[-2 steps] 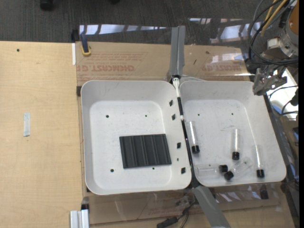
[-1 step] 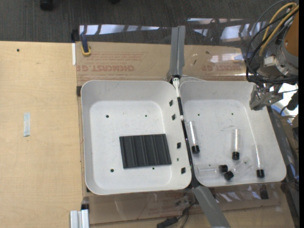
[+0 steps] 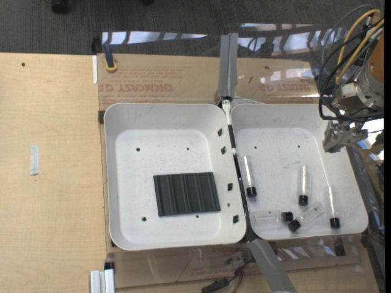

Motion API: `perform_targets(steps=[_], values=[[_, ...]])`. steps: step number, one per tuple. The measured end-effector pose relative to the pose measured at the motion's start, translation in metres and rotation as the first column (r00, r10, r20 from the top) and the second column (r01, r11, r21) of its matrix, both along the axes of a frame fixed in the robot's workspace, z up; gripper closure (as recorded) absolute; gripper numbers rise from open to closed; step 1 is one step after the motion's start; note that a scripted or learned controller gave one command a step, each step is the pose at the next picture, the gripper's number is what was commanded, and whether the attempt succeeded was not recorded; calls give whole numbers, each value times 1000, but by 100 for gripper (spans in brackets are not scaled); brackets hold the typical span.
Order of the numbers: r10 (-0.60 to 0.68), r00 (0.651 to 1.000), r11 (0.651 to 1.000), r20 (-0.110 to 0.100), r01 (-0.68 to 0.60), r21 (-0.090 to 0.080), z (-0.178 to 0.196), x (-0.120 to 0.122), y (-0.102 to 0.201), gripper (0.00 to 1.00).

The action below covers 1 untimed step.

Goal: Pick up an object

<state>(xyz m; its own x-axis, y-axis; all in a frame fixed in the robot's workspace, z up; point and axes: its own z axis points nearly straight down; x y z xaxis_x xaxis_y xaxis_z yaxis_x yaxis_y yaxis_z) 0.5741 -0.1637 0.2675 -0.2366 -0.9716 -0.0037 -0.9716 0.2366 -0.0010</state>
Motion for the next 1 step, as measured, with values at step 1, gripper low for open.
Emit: perform_targets(steps=[1], values=[[475,880,880,3,-475,0,17,-9,-57,100]])
